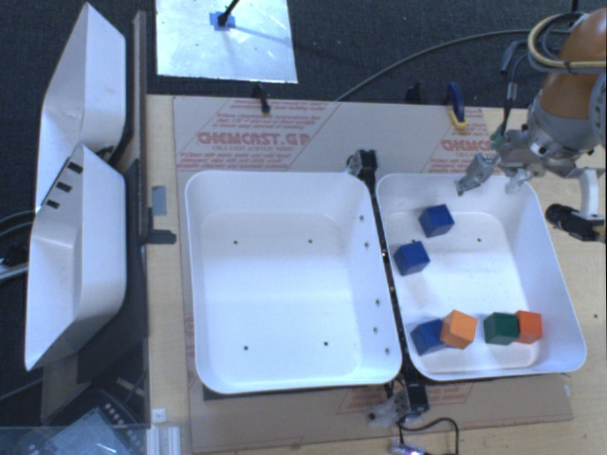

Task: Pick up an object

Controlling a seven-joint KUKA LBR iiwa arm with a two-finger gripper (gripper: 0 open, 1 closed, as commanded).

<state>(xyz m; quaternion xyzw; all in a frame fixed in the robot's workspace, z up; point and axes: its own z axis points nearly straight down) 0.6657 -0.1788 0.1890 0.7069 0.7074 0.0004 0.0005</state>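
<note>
Camera view: my end effector hangs spread and empty over the right bin's far rim; I judge this the approach. Nearest is a blue cube, with clear floor around it; another blue cube sits near the divider. Next I'd descend over the first, avoiding the rim.

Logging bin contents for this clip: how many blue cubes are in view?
3, all in the right white bin: one blue cube near the back, one just in front of it, one at the front, touching an orange cube. None looks hidden.
</note>
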